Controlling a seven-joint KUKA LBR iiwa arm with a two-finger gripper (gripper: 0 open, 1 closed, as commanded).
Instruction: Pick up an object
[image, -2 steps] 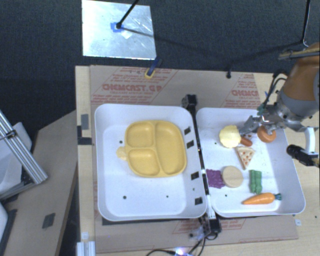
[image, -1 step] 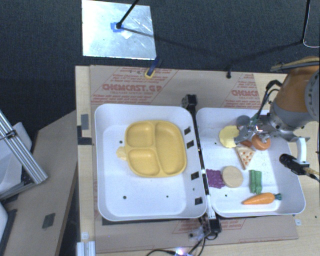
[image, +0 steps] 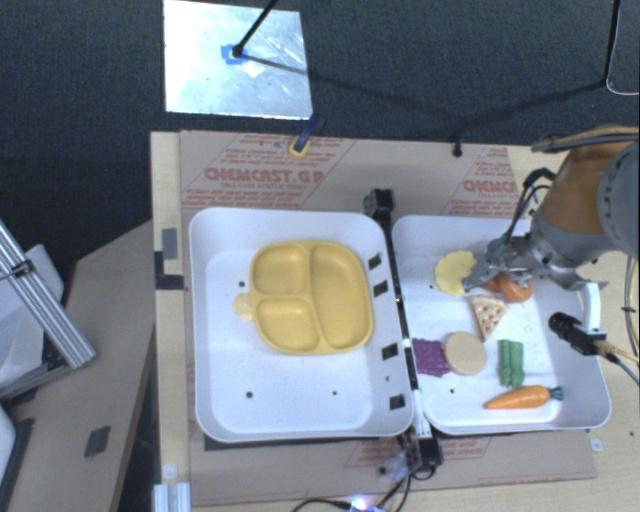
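The arm was rounded and grey, with a broad orange band above the wrist. Thin dark cables looped beside the band. Below it sat a grey metal gripper of angular plates. A black cylindrical part with a white bracket and a thin cable stuck out near the arm's lower side.

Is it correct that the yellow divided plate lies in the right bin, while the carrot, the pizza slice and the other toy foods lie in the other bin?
Not quite. The camera view shows the yellow divided plate in the left bin. The carrot, the pizza slice and the other toy foods lie in the right bin.
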